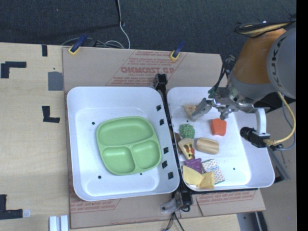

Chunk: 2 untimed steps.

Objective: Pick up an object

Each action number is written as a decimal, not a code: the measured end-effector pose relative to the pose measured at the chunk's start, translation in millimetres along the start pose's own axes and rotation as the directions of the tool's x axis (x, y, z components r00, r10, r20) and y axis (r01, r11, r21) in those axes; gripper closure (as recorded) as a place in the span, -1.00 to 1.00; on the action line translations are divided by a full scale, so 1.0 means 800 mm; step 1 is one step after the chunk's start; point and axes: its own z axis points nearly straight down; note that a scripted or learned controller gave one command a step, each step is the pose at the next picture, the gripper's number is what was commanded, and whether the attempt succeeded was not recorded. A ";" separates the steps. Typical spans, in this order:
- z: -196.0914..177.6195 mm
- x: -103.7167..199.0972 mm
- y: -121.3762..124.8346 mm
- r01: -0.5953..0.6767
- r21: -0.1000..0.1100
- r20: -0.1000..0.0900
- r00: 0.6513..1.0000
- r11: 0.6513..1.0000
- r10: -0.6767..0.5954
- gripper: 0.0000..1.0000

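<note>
The arm (pixel 262 57) reaches in from the right and positions the gripper (pixel 214 109) over the far part of the right bin (pixel 250 170). The two fingers (pixel 202 108) are spread wide apart. One finger points left toward a small tan piece (pixel 191 110); the other points down, just above the orange block (pixel 218 127). Nothing is held between the fingers.

Contents of the right bin:
- The orange block stands near the middle of the bin, apart from the other items.
- A green ball (pixel 187 130) lies left of the orange block, near the bin's left wall.
- A tan bread roll (pixel 207 145) lies nearer than the green ball and the orange block.
- A yellow and red piece (pixel 186 149) lies just left of the roll.
- A purple piece (pixel 194 165), a patterned packet (pixel 213 170) and a yellow wedge (pixel 197 177) lie clustered at the near left corner.

The left bin (pixel 79 143) holds a green divided plate (pixel 129 145), which lies flat at the bin's centre. Both bins rest side by side on a cardboard sheet (pixel 139 69).
</note>
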 end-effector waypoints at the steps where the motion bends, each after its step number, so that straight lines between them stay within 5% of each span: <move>1: 0.127 -0.073 0.000 0.001 -0.015 0.004 1.000 1.000 -0.001 -1.00; 2: 0.133 -0.026 0.039 -0.001 -0.016 0.004 1.000 1.000 0.001 -1.00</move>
